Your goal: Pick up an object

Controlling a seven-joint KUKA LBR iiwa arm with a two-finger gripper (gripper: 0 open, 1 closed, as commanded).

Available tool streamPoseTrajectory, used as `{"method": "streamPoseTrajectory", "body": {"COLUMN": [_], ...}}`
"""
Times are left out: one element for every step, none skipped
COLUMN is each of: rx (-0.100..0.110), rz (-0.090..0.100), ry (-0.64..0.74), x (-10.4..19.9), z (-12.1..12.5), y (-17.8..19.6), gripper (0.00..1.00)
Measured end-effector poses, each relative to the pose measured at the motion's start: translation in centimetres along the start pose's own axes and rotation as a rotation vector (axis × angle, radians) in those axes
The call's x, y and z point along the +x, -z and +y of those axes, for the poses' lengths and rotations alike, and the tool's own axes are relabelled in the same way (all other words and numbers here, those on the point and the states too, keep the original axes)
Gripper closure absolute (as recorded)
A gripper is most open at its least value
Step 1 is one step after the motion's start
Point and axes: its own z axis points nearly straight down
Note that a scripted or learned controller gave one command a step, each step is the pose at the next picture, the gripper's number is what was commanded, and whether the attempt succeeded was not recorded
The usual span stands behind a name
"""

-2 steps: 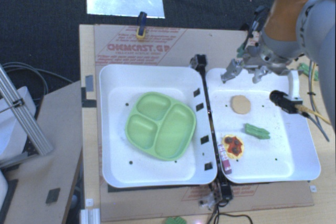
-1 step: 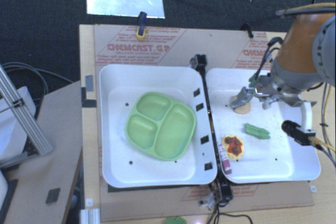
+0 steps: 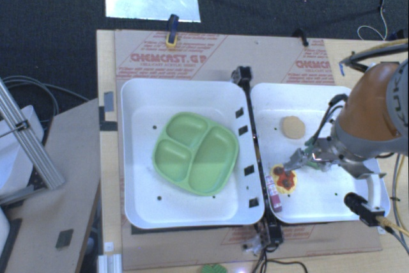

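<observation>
Camera view puts your gripper [image 3: 295,160] low in the right bin [image 3: 319,208], its tip pointing toward the divider between the two bins, with the grey arm [image 3: 377,118] and its orange band coming in from the right edge. You cannot tell from this angle how the tool is set or whether it has anything in its grasp; the tip is too small and blurred against the white floor. What you can see is that the tip sits right over the upper edge of a small red and yellow object [image 3: 285,179], touching or just above it. Beside that object, against the divider, lies a narrow pink and white item [image 3: 275,196]. Further up the same bin, apart from the gripper, rests a round tan disc [image 3: 293,127]. Look across the divider and you find the left bin [image 3: 140,105] holding a green sectioned plate [image 3: 195,153], tilted at an angle to the bin's sides. Under both bins lies a brown board [image 3: 211,54] printed in red; you can read "CHEMCAST" on it above the left bin and again, partly cut off, above the right one.
</observation>
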Motion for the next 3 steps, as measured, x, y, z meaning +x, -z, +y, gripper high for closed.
{"method": "streamPoseTrajectory", "body": {"rx": [-0.019, -0.019, -0.009], "rz": [-0.012, -0.008, -0.003], "ry": [-0.004, -0.001, 0.003], "x": [0.5, -4.9, 0.8], "z": [-0.6, -0.7, -0.8], "y": [-5.9, 5.6, -5.0], "gripper": [0.00, 0.00, 0.00]}}
